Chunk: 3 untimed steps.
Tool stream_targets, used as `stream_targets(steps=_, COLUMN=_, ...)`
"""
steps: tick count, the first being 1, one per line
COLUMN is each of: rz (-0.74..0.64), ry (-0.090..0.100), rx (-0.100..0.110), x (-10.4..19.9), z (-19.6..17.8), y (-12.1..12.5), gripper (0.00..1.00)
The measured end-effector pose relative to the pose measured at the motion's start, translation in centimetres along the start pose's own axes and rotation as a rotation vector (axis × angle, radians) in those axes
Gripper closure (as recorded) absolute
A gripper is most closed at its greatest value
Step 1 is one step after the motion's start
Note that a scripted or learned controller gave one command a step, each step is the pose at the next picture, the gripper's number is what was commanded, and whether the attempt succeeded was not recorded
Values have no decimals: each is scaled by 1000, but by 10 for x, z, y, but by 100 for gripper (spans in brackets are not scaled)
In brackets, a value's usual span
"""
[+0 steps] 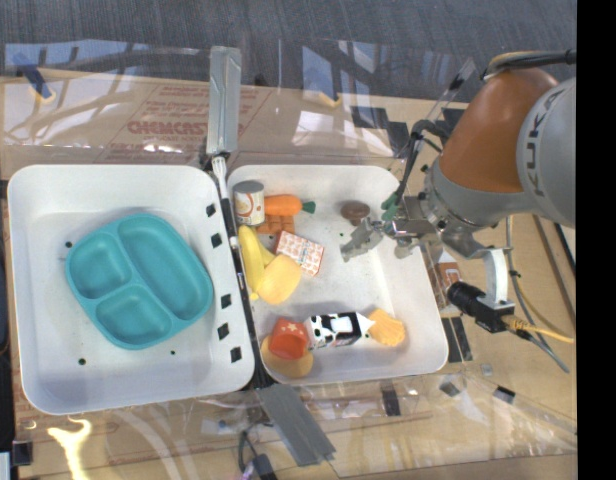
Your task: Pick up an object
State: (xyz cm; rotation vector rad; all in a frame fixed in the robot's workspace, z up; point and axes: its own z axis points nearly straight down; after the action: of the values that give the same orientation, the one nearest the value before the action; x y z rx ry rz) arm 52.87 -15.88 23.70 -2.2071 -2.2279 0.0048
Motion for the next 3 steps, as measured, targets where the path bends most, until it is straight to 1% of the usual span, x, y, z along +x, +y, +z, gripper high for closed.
stream_targets(steps=1, rz=53, ry=0, rx=-5, x=7, z=145, y=36, gripper=0)
stream_targets(steps=2, rz=32, ry=-5, rx=-15, x=-37, z=33, y=82, gripper=0)
stream_targets(steps=3, rz=62, ry=-4, rx=-14, x=-30, z=136, y=85, gripper=0)
